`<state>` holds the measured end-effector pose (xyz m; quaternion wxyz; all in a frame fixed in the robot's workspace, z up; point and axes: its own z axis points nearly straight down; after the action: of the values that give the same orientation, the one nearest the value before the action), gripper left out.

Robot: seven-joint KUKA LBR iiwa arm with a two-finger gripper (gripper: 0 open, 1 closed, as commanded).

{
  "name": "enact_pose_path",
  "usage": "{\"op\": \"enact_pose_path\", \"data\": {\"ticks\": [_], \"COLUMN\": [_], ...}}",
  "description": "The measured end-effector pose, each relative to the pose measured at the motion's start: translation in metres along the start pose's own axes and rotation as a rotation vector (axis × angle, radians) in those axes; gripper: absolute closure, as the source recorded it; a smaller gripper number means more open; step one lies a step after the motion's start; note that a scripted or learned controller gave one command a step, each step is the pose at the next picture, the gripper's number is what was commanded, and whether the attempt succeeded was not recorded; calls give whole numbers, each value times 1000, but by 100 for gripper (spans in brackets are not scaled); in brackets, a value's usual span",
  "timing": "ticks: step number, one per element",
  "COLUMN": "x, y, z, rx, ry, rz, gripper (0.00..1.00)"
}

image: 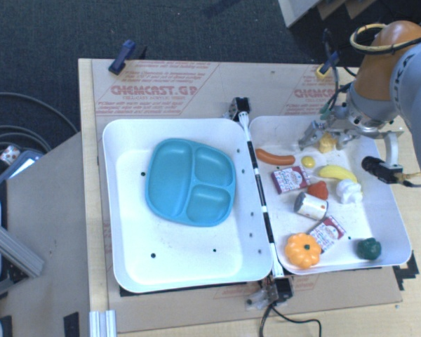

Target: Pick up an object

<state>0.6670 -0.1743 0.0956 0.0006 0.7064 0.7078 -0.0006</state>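
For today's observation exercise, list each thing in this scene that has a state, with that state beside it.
Blue divided plate: flat in the left bin, compartments bare.
Hot dog: lying flat in the right bin.
Banana: on its side.
Toy pumpkin: upright, stem up.
Small can: tipped on its side.
Gripper: low over the right bin's far end, at a small yellow item.

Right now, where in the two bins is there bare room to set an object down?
Left bin: bare floor below and left of the blue tray. Right bin: a bare strip along its right side, above the green object. Crowded between the sausage and pumpkin.
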Motion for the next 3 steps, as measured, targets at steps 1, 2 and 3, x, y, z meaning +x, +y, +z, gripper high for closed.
{"op": "enact_pose_path", "data": {"ticks": [1, 2, 3], "x": [0, 0, 47], "y": [0, 0, 0], "z": [-10, -10, 10], "rx": [1, 0, 1], "ry": [-1, -1, 2], "rz": [-1, -1, 1], "gripper": [100, 0, 0]}}
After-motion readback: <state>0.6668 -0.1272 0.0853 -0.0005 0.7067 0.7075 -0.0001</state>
